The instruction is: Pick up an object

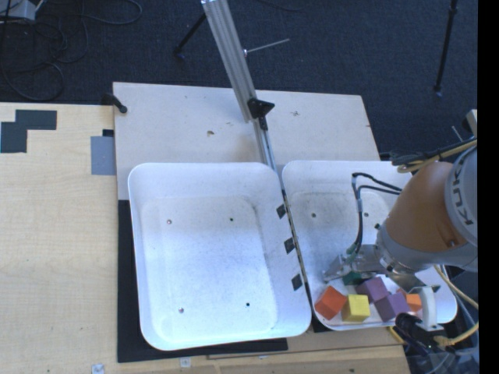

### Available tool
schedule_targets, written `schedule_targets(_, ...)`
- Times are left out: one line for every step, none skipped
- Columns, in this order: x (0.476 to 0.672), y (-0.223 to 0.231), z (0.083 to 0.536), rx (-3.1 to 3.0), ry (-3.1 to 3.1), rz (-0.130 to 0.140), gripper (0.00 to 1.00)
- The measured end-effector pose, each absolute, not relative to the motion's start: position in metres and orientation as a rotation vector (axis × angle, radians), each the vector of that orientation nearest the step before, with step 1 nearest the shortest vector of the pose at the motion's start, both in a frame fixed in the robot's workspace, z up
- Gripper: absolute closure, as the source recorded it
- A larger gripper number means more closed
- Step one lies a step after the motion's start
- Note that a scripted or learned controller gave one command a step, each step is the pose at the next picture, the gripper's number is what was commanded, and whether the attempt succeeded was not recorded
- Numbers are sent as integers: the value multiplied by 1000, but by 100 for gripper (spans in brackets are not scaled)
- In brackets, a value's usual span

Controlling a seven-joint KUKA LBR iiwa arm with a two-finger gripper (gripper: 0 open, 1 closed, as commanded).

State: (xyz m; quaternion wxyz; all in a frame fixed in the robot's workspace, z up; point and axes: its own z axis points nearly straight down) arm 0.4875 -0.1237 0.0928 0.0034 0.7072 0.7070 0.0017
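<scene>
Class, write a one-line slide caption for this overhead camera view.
Robot arm reaches into the right bin, gripper low beside orange, yellow and purple blocks.

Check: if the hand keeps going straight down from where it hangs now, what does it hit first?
Likely the purple block or the right bin floor beside it. The hand sits just up-left of the purple, yellow and orange blocks; depth is unclear from this slanted view.
</scene>
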Motion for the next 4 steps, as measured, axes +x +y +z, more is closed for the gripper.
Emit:
schedule_targets(489, -124, 102, 2226, 2210, 4, 100)
schedule_targets(608, -59, 193, 2213, 2225, 9, 100)
schedule_targets(648, 6, 190, 2215, 2229, 0, 100)
schedule_targets(661, 49, 222, 2218, 2225, 3, 100)
